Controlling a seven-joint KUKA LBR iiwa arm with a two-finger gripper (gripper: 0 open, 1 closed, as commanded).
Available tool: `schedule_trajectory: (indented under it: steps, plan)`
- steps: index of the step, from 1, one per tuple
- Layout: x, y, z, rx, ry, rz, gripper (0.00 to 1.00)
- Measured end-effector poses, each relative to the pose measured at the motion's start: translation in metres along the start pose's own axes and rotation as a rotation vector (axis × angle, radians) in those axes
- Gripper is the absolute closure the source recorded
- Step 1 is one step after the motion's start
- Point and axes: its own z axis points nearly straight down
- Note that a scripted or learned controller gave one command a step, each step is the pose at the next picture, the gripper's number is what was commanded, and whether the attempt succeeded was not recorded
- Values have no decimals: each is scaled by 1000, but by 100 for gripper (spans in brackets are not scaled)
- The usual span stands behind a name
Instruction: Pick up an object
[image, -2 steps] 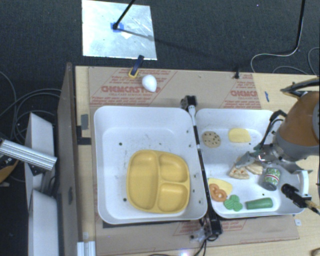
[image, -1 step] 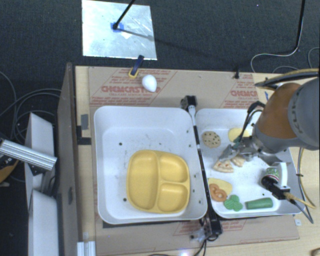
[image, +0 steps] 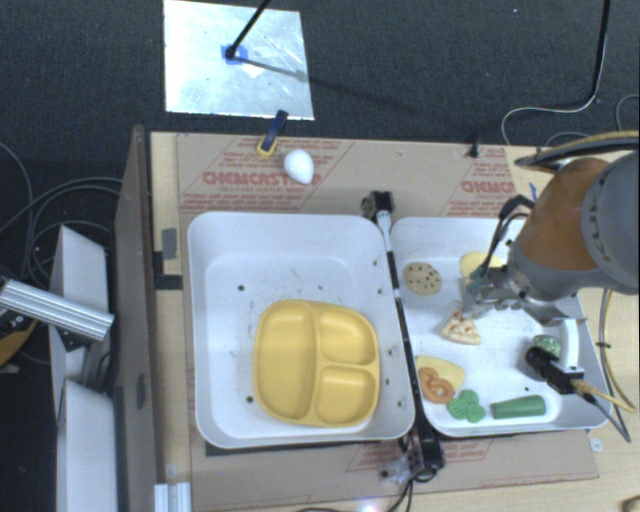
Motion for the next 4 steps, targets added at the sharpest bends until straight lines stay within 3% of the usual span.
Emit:
schedule_trajectory:
  steps: [1,2,3,4]
  plan:
    - [0,-1,1,3,0,1,0]
    - [-19,57,15,14,1,-3,0]
    - [-19,58,2,3,-3,-4,100]
    - [-9,18,22,28,0,5,100]
